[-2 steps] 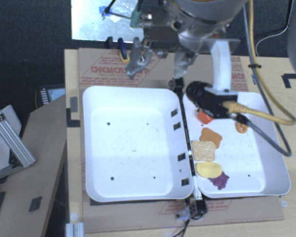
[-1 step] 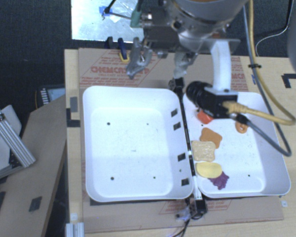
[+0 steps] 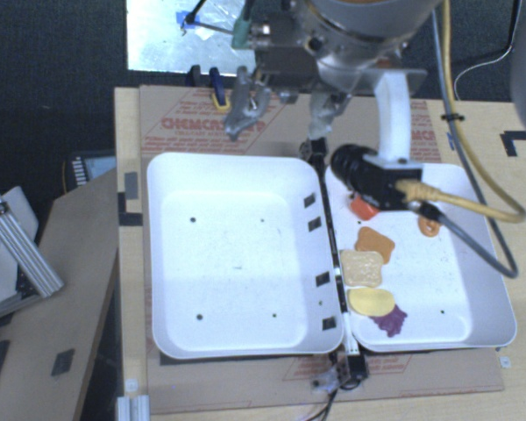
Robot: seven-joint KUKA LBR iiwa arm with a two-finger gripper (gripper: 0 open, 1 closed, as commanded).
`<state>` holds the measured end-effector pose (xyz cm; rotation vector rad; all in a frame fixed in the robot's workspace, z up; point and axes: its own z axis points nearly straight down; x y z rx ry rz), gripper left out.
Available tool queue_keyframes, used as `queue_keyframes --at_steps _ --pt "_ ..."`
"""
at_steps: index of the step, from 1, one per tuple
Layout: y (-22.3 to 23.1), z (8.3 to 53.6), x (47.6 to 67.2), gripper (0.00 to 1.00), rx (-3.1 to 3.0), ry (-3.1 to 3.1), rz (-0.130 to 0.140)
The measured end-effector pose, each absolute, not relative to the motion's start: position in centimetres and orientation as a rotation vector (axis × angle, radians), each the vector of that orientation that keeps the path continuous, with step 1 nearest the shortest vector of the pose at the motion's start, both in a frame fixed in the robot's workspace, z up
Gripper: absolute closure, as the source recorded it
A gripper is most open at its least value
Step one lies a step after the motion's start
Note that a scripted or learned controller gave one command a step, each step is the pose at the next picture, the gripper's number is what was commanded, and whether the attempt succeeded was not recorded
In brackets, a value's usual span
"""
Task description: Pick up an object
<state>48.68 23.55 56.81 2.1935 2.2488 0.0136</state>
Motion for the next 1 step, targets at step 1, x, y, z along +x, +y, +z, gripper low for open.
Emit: queue_keyframes --at_steps 1 --pt "23.55 56.81 48.68 0.00 2.194 2.249 0.014"
